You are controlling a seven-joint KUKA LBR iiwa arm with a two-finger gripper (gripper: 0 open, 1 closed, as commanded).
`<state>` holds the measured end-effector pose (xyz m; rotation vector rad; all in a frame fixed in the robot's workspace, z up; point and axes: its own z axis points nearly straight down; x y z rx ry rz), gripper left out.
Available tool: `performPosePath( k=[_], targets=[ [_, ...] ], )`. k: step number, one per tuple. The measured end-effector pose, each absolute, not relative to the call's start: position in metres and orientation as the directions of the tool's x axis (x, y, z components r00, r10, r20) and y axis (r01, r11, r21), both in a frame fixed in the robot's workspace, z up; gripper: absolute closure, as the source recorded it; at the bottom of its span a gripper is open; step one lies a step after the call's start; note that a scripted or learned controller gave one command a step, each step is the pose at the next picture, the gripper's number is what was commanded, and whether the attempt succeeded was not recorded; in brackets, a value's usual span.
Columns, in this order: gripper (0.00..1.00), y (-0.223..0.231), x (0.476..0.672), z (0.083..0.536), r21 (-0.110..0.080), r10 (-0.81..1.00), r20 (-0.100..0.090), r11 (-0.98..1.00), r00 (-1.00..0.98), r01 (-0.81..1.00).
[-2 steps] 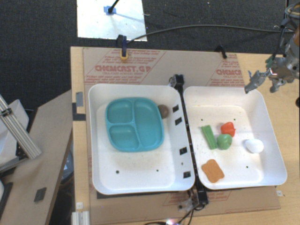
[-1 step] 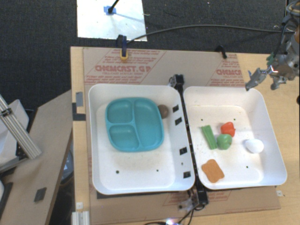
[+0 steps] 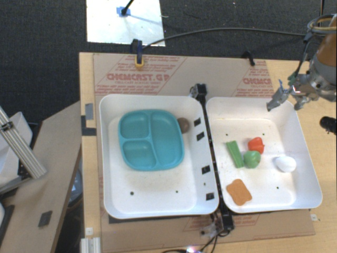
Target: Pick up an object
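The right bin holds a green stick, a green ball, a red piece, a white egg-shaped object and an orange flat piece. My gripper hovers above the far right corner of that bin, away from all of them. Its fingers are spread apart with nothing between them. In the left bin lies a teal divided tray, with a small brown object at its far right corner.
A black clamp strip runs between the two bins. A cable arcs across the back of the bench. A white sheet lies on the dark floor beyond. A metal rail stands at the left.
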<state>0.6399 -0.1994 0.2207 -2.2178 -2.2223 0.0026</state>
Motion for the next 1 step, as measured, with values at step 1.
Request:
performPosePath(
  k=[1],
  targets=[
    [0.0,-0.1974,0.6463,0.1603,-0.002,1.0,0.0,0.005,-0.005,1.0]
  ],
)
